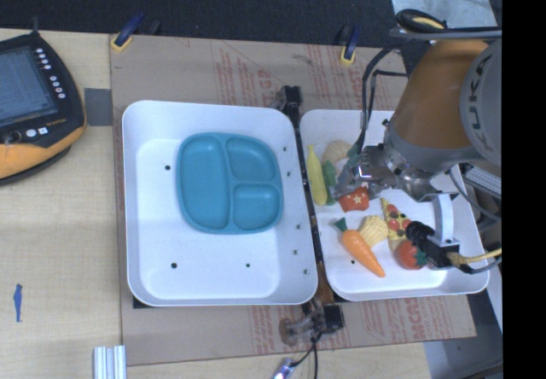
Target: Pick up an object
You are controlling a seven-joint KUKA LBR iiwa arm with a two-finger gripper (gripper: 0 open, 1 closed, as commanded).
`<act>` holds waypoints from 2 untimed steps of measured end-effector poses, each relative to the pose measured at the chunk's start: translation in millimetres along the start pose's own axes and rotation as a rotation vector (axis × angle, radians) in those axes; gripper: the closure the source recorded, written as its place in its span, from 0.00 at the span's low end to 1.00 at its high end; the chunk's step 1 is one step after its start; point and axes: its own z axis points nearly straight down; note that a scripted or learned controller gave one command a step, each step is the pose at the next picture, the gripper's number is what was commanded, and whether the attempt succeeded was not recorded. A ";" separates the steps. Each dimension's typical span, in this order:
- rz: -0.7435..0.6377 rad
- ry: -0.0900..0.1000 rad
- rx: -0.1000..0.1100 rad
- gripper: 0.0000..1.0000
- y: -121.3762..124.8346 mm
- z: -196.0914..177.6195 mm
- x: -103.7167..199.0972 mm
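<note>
So the gripper (pixel 357 174) is down in the right bin (pixel 465 285), sitting right over the pile of toy food near that bin's left side. Honestly can't tell from this angle how its tips are set, the metal bits blur into the clutter. Just below it, basically touching or a hair apart (can't say which), there's a small red toy with a green top (pixel 355 199), looks like a strawberry or a tomato. To the left of the gripper a yellow corn cob (pixel 316 175) lies along the bin wall, with something green tucked beside it, and a pale lumpy item (pixel 337 150) sits just above. Lower down there's an orange carrot (pixel 361 253) lying at a slant, a yellowish piece (pixel 374 229) next to it, a pizza slice (pixel 395 218), and a red and black thing (pixel 412 249) that's hard to make out. The arm's big orange and grey body covers the bin's upper right part. The left bin (pixel 153 266) holds a blue divided plate (pixel 229 183). A teach pendant (pixel 34 104) is cut off at the left edge.
</note>
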 end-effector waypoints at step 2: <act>-0.001 -0.001 -0.001 1.00 -54.9 -26.7 129.5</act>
